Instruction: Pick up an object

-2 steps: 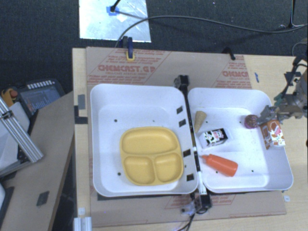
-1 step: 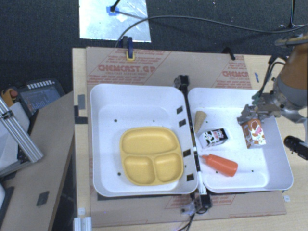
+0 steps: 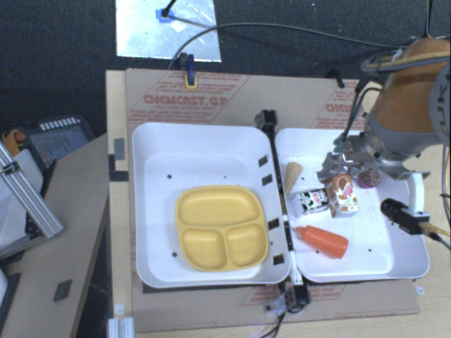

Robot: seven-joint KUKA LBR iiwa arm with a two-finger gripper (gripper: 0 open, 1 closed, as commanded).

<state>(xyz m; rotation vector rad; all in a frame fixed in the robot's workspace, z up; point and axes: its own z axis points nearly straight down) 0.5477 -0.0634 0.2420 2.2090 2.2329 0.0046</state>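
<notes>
My gripper [image 3: 337,166] hangs over the back of the right bin [image 3: 402,263]. Just in front of it, touching or nearly touching, is a small brown and red carton [image 3: 343,194]; whether it sits between the fingers cannot be made out. Left of the carton lies a black and white patterned pack [image 3: 312,201]. A tan cone [image 3: 292,175] lies near the bin's left wall. An orange carrot-like piece [image 3: 325,240] lies toward the front. A dark red round thing [image 3: 369,179] sits right of the gripper, partly under the wrist.
The left bin [image 3: 151,189] holds a yellow divided plate [image 3: 220,225]. A black divider strip [image 3: 276,189] runs between the two bins. The arm [image 3: 412,97] covers the right bin's back right corner.
</notes>
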